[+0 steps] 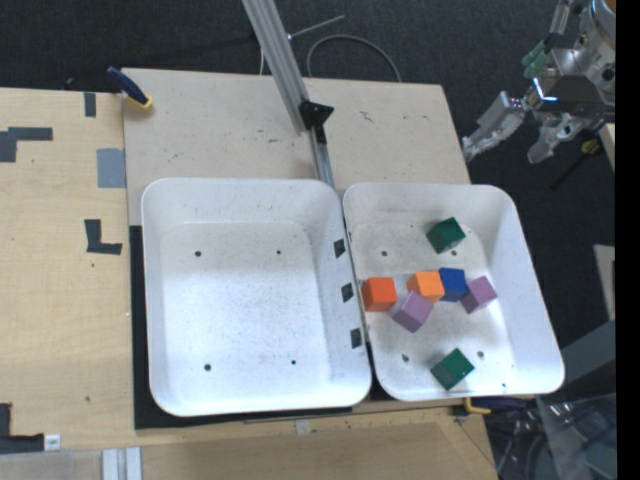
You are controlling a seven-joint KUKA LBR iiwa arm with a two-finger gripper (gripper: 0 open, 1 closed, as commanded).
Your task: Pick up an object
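The right bin [520,258] holds several small blocks. A green one [446,234] lies near its far side and another green one [452,367] near the front. In the middle sit two orange blocks [378,293] [428,284], a blue block [453,282] and two purple blocks [412,311] [480,292]. My gripper [515,133] hangs beyond the bin's far right corner, above the dark floor. Its two grey fingers are spread apart and open, with nothing between them.
The left bin [160,268] stands beside the right one. A slanted metal rail [285,63] runs down to the gap between the bins. A blue and yellow clamp [130,86] lies at the bench's far left.
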